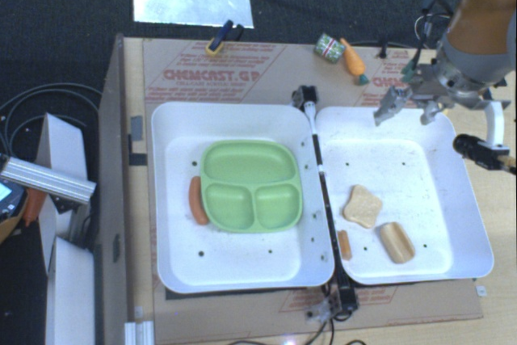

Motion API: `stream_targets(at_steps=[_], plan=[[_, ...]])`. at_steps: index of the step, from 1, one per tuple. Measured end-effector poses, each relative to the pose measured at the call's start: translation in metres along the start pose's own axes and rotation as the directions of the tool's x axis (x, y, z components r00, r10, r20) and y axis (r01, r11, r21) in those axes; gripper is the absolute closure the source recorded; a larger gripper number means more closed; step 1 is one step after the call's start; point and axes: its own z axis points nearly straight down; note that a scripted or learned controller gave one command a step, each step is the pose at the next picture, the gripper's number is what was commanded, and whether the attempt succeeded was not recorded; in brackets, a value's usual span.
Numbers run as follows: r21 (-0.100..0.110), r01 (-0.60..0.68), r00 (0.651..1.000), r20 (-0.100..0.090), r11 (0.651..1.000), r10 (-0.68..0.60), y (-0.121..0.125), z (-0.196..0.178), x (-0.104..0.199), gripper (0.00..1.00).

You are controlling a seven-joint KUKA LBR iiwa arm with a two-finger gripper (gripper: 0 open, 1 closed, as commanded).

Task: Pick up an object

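My gripper (409, 104) hangs over the far edge of the right bin (452, 198), its two fingers spread apart with nothing between them. In that bin, well toward the near side, lie a toast slice (363, 206), a bread roll (397, 241) and a small orange sausage piece (345, 244) by the bin's left wall. The left bin (174, 254) holds a green divided plate (250, 185) with a hot dog sausage (195, 199) beside its left edge.
On the cardboard behind the bins lie a toy carrot (354, 61), a small green can (329, 47) and a yellow-and-black clamp (223, 38). A black clip (305, 97) sits at the far end of the divider between the bins.
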Motion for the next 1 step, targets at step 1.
stream_targets(at_steps=[1], plan=[[0.003, -0.002, 1.0, 0.0, 1.0, 0.002, -0.0598, 0.0765, 0.0058, 0.0]])
